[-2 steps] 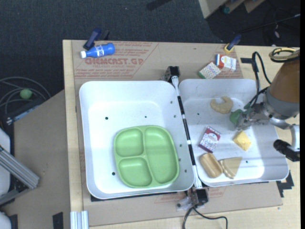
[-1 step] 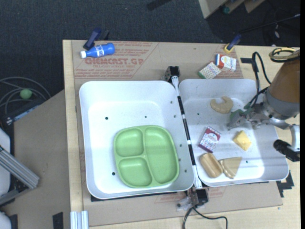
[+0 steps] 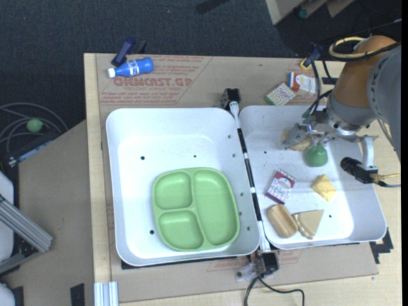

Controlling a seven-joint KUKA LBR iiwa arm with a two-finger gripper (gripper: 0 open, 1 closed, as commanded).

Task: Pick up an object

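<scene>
The right bin [image 3: 363,225] holds several things: a green round fruit [image 3: 315,156], a yellow wedge [image 3: 324,187], a red and white packet [image 3: 279,186], a brown bun [image 3: 281,221] and a tan slice [image 3: 308,222]. My gripper [image 3: 307,136] hangs low over the bin's far part, just above and left of the green fruit. A small tan piece [image 3: 296,143] lies right under its left side. Whether anything sits inside the gripper is hidden by the wrist.
The left bin [image 3: 127,139] carries a green divided plate [image 3: 194,208] at its front. Behind the bins lie a blue bottle [image 3: 131,67] at the left and two small boxes [image 3: 280,94] [image 3: 303,82] at the right. The arm fills the far right.
</scene>
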